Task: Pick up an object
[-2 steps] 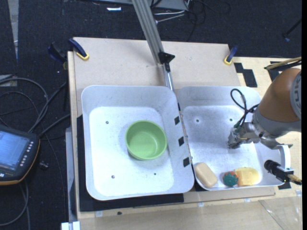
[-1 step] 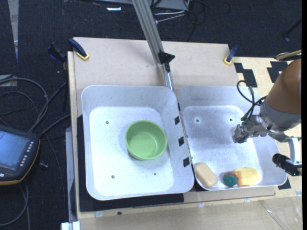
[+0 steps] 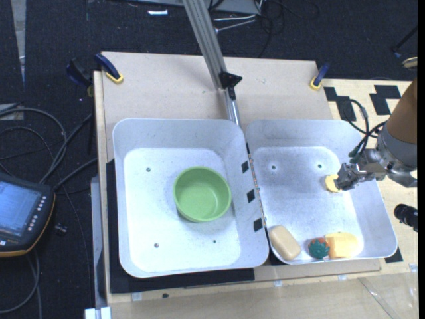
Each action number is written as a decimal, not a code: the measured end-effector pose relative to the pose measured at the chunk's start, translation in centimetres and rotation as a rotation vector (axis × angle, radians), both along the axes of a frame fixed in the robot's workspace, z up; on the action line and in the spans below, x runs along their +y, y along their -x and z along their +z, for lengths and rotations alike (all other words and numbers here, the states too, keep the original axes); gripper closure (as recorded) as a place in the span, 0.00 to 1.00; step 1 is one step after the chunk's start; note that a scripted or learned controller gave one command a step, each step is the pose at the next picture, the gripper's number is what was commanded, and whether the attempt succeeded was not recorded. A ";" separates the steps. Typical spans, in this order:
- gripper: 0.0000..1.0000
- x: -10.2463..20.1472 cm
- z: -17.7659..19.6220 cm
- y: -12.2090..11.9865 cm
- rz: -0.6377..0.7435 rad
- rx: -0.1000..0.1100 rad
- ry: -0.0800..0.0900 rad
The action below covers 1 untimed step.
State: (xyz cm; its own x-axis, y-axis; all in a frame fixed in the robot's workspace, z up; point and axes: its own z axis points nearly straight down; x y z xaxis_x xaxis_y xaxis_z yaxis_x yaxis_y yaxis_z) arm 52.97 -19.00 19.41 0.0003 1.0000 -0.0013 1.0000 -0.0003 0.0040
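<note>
Tool [image 3: 346, 178] is down in the right bin [image 3: 302, 158], over by that bin's right side, with the grey arm [image 3: 398, 153] reaching in from the right edge of the shot. Right at its tip there's a small yellow object [image 3: 331, 183], and the tool looks to be touching it or at least sitting just beside it on its right. Honestly can't tell how wide the tool is set, it's a dark blurry clump at this angle, so no saying whether the yellow piece is actually gripped. The rest of the right bin's stuff is lined up along the near rim: a tan soap-shaped block [image 3: 285, 242] at the near-left corner, then a little teal and orange ball-ish thing [image 3: 319, 248], then a yellow block [image 3: 344, 244] touching or just beside it. All three sit well apart from the tool. Left bin [image 3: 143, 145] holds just a green bowl [image 3: 202, 194], upright, roughly mid-bin. Both bins sit side by side on a tan tabletop [image 3: 166, 85], with a grey metal pole [image 3: 206, 32] slanting down to where the bins meet at the far side, and blue and yellow clamps [image 3: 109, 68] at the tabletop's far corners. A pendant with a lit screen [image 3: 20, 214] sits on the dark floor to the left.
</note>
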 end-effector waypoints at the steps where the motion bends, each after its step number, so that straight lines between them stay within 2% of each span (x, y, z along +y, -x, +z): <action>1: 1.00 0.0 4.5 -0.1 0.001 0.000 0.000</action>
State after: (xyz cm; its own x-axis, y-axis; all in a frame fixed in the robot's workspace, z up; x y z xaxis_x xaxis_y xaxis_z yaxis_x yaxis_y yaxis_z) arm 53.05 -19.01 23.90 -0.0006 1.0000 -0.0010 1.0000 0.0006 0.0036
